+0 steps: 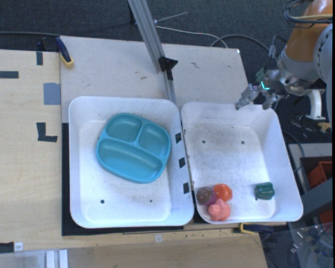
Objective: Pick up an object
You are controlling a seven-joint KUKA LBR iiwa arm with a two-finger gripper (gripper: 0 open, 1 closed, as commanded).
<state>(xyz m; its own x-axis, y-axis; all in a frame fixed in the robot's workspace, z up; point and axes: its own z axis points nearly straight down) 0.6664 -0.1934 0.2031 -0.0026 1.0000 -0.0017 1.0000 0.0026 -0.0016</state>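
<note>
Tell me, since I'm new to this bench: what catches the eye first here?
The blue divided plate lying in the left bin stands out most. Next comes a cluster of small colourful objects at the near edge of the right bin, a green object beside them. The pincer hovers over that bin's far right corner.

A grey arm (pixel 307 54) is seen, capped by an orange band (pixel 318 7) ringed with thin black cable. A metallic wrist is joined below it, where a small green light is lit. The gripper (pixel 255 100) is made of dull grey, angular metal parts.
</note>
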